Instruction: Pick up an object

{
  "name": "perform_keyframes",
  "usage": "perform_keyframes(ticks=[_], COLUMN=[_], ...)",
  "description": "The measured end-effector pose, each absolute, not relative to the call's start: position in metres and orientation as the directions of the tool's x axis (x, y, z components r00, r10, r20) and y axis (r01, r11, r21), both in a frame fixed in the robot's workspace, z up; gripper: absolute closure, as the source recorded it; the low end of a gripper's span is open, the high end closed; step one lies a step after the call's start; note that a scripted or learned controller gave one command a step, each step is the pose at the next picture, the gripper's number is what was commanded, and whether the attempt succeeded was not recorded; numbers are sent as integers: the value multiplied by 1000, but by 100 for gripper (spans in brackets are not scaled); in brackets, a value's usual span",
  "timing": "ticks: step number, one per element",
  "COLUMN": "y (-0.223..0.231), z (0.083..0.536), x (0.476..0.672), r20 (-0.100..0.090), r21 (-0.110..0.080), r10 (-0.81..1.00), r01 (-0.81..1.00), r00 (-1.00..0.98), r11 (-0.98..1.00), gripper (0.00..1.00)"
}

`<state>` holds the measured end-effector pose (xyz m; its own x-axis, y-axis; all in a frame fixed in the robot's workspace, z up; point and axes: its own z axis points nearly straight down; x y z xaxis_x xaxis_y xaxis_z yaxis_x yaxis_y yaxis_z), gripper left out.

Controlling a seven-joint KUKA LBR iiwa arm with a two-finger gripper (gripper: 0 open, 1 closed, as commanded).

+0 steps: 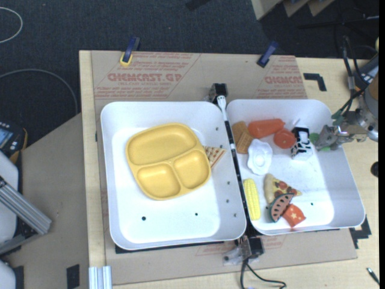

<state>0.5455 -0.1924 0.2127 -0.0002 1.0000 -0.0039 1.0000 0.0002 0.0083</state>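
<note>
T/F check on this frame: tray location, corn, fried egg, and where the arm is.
1. The yellow divided tray lies in the left bin. True.
2. The corn cob lies in the left bin. False: it is in the right bin, along its left wall.
3. The fried egg sits on the yellow tray. False: it lies on the right bin's floor.
4. The gripper is at the right bin's right rim. True.
</note>
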Motion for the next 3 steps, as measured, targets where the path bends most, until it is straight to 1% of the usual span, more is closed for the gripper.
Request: perform_keyframes(ticks=[1, 2, 3], y=[-193, -138, -90], z=[226, 236, 222], x=[546, 563, 569], r20=[-2, 0, 3], r21=[5, 5, -3], r10=[1000, 1000, 1000], r01=[1000, 1000, 1000], r00=[-1, -7, -6], r11=[1, 7, 6], gripper=[100, 100, 100])
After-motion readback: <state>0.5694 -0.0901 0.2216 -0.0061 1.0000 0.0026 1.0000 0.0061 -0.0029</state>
